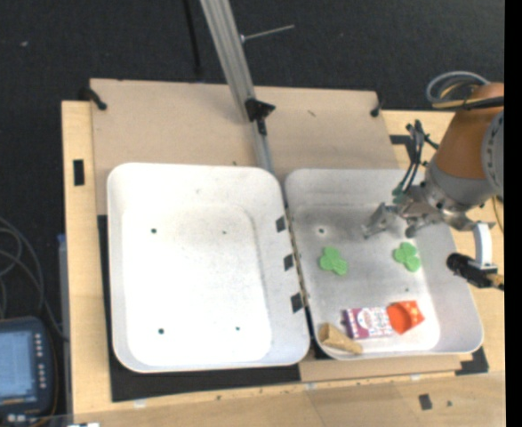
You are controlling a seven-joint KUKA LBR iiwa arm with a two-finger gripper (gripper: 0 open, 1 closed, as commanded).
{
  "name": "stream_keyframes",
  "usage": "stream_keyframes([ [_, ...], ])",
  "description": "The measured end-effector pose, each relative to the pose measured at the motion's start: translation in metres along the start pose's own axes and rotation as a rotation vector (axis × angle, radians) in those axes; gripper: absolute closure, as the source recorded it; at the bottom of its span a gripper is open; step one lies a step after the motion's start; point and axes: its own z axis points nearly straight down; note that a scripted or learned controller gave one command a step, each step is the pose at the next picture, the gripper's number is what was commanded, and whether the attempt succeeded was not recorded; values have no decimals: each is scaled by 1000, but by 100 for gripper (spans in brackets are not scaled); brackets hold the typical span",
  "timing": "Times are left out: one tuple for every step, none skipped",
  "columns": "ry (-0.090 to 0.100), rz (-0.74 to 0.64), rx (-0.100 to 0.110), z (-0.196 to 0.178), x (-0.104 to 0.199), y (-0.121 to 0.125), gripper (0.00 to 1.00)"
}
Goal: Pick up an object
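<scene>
Lying just below the fingers, a green clover-shaped piece (407, 255) is resting on the floor of the right bin (332, 203). The gripper (391, 223) is hovering with its fingers spread and pinching nothing. Further left of them, a second green piece (333, 261) is lying; well below, a small carton (367, 322) is touching an orange block (405, 316).

Tan wooden bench (180, 123) on dark carpet (83, 25); grey cables (3, 247) lie left.

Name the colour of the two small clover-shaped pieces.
Green, seen in the camera view.
</scene>
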Motion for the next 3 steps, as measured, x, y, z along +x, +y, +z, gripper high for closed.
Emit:
stream_keyframes([
  [-2, 0, -9, -15, -1, 2, 100],
  [-2, 3, -10, -74, -11, 0, 100],
  [1, 0, -6, -87, -12, 1, 100],
])
